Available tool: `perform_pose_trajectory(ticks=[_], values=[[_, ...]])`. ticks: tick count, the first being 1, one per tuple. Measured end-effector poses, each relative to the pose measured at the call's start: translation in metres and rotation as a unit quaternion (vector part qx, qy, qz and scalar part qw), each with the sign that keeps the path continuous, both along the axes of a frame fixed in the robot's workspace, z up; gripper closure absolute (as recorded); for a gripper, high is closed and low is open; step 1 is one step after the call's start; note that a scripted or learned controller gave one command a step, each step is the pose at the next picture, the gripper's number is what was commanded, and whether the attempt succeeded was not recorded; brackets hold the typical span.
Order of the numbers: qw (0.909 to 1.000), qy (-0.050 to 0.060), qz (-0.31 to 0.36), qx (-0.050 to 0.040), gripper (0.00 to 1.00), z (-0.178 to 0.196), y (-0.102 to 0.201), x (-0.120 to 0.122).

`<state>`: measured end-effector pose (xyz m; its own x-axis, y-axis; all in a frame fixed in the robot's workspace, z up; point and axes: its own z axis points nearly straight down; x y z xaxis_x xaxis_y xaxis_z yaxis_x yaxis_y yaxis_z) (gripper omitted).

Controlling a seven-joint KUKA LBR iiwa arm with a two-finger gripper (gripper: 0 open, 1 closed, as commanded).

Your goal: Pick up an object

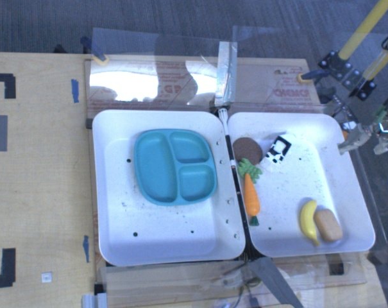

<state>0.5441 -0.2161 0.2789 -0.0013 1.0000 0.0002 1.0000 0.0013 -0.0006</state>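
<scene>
The right bin (347, 191) holds several toy foods. An orange carrot with a green top (251, 194) lies along its left wall. A brown round patty (247, 149) sits at the back left, with a small black-and-white piece (278, 149) just to its right. A yellow banana (307, 221) and a tan bread roll (328, 225) lie touching at the front right. My gripper (362, 136) hangs at the bin's far right rim, above and apart from all of them, partly cut off by clutter.
The left bin (117, 230) bears a blue divided plate (175, 166). A clear plastic screen with a metal post (224, 72) stands behind both bins. Yellow rods and black clamps (347, 69) crowd the back right corner. A wooden bench top (33, 172) lies to the left.
</scene>
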Motion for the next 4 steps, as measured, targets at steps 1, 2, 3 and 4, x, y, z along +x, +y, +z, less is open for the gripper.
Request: perform_pose_trajectory(ticks=[1, 2, 3, 4], values=[[1.0000, 0.004, 0.005, 0.0017, 0.00, -0.084, 0.034, 0.047], [0.9989, 0.002, 0.047, 0.0014, 0.00, -0.152, 0.096, 0.099], [0.9990, -0.007, 0.044, -0.0021, 0.00, -0.186, 0.119, 0.100], [0.9989, -0.012, 0.044, -0.0038, 1.00, -0.172, 0.118, 0.103]])
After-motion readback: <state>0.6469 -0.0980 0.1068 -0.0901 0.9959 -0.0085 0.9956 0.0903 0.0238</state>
